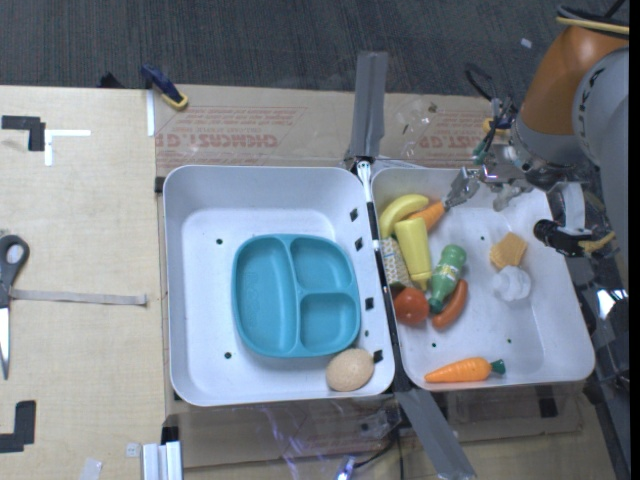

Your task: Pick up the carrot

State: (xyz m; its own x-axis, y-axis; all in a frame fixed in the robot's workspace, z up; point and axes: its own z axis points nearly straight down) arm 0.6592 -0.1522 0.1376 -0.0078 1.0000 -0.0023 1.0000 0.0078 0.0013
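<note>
Nearest the lens, carrot [462, 371] is lying flat at the right bin [560, 363] front edge, well apart from the gripper [478, 180], which is hovering near the back wall with fingers spread, pinching nothing. Risk: a second orange piece [430, 214] is sitting beside the banana [401, 209], just below the fingers; the program may be targeting that instead.

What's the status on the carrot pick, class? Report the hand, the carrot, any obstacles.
Hand at the right bin's far edge, holding nothing. Carrot lies alone near the front wall, untouched. Nothing on top of it; other toy food sits further back.
</note>
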